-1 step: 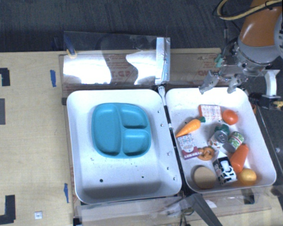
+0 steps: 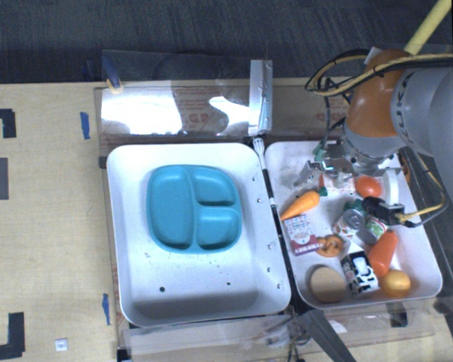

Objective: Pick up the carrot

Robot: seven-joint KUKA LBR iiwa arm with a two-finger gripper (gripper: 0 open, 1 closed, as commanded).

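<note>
Grey arm (image 2: pixel 403 101) reaches down; end effector (image 2: pixel 321 167) above carrot (image 2: pixel 301 204), grip state unclear.

two shallow white bins sit side by side on a light wooden bench (image 2: pixel 49 244). the left bin (image 2: pixel 134 293) holds a blue plate (image 2: pixel 192 208) with three compartments, lying flat near the middle. the right bin (image 2: pixel 429 269) holds many small things close together: a red round item (image 2: pixel 368 187) near the back, a white and red packet (image 2: pixel 298 232) toward the left wall, a pretzel-like snack (image 2: pixel 329 245) just beside it, a long red-orange item (image 2: pixel 383 252), a yellow-orange round fruit (image 2: pixel 396 282) near the front corner, a tan round item (image 2: pixel 327 282), and a black and white box (image 2: pixel 361 272) between these last two. behind the bins stands a clear plastic sheet (image 2: pixel 178 107).
</note>
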